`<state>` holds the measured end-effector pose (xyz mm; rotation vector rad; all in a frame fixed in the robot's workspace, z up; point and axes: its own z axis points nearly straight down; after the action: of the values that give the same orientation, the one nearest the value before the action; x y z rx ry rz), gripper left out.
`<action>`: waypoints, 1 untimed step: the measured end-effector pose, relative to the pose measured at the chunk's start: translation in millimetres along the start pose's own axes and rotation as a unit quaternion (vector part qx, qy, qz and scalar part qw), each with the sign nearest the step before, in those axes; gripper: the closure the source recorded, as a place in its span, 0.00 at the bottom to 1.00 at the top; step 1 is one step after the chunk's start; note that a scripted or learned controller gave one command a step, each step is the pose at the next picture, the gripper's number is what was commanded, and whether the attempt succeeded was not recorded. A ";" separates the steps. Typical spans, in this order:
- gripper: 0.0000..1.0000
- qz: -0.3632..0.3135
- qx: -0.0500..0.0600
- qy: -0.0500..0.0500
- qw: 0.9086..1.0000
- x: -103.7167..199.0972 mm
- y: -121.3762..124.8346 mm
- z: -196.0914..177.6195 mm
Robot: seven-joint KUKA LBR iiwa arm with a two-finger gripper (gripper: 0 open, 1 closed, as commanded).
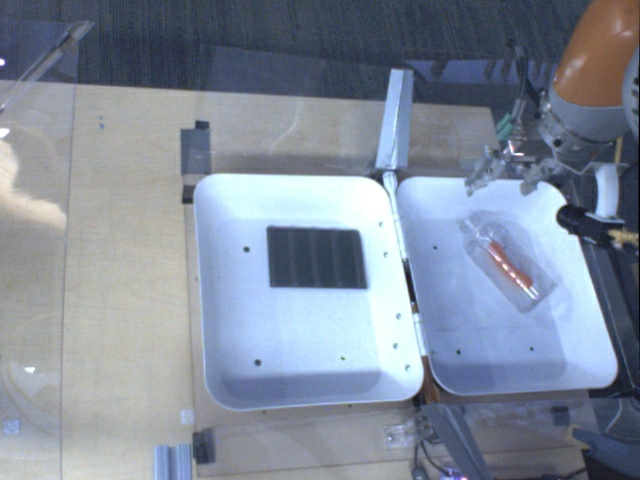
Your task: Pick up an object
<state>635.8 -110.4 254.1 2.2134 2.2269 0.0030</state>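
Gripper (506, 171) hangs over the far edge of the right bin (590, 368), fingers spread apart with nothing between them. Arm (598, 58) comes in from the right with its orange band up top. Clear packet (506, 260) with something reddish inside, maybe a tube, lies slanted in that bin's middle, apart from the fingers. Left bin (230, 358) has a dark ribbed pad (316, 258) near its centre.

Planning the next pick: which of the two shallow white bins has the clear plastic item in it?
The right-hand white bin, nearer the gripper: a clear plastic package with an orange-red core lies in it. The left white bin holds a dark grey ribbed rectangle.
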 end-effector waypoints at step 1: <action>0.00 -0.011 -0.003 -0.001 1.000 -37.4 16.8 166.7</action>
<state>653.4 -147.7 87.5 2.1857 2.2474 0.0074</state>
